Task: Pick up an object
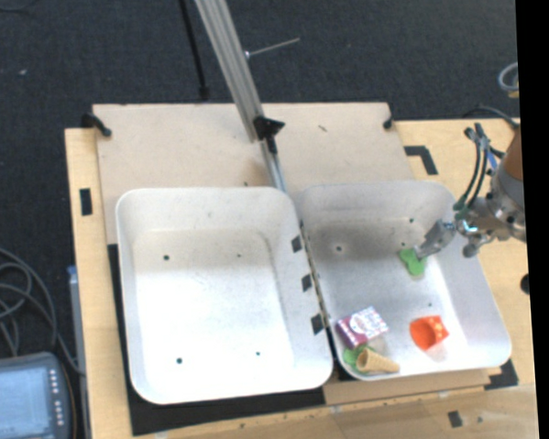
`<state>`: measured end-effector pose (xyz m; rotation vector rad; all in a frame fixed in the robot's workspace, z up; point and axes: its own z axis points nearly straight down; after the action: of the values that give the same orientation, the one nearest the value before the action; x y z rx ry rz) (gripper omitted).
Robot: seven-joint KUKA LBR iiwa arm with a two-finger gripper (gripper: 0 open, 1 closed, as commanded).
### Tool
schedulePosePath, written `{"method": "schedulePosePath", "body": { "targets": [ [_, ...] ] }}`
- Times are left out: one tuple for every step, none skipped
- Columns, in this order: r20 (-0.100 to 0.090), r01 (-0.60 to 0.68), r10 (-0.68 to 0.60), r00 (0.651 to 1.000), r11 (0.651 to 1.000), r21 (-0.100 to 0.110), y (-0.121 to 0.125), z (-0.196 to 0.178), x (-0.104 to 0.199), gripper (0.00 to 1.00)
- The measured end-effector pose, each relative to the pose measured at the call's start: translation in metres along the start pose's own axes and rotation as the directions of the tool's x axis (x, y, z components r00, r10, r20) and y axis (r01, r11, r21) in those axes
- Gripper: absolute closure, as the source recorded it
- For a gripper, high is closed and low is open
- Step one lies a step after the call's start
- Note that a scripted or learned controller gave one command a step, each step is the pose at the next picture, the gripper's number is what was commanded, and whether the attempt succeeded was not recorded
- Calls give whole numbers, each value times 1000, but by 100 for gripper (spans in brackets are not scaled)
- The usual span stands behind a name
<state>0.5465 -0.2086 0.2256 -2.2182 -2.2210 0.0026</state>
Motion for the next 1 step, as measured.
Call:
{"method": "schedulePosePath", "body": {
  "targets": [
    [1,1,-1,1000,1000,-5,1,-3,0,0]
  ]
}}
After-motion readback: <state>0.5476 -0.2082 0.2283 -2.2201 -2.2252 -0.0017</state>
